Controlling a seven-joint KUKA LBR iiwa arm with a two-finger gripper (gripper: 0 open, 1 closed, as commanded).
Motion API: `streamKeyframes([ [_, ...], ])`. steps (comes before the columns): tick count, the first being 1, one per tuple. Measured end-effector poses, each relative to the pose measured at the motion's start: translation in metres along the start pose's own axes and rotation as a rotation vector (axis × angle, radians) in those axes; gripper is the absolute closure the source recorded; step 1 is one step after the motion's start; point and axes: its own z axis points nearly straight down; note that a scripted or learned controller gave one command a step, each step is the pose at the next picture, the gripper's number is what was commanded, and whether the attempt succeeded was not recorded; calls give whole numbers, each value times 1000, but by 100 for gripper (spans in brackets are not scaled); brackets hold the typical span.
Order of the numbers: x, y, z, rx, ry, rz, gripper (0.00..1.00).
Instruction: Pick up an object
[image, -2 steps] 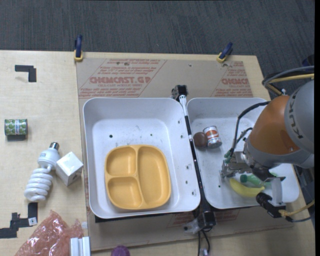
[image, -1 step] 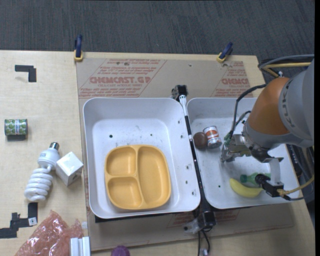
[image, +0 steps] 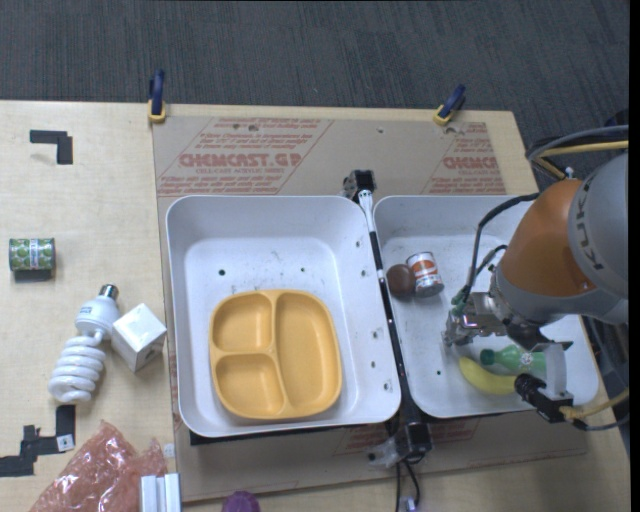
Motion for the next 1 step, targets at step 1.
streamKeyframes([
  [1, 2, 67, -1, -2, -1, -4, 0],
])
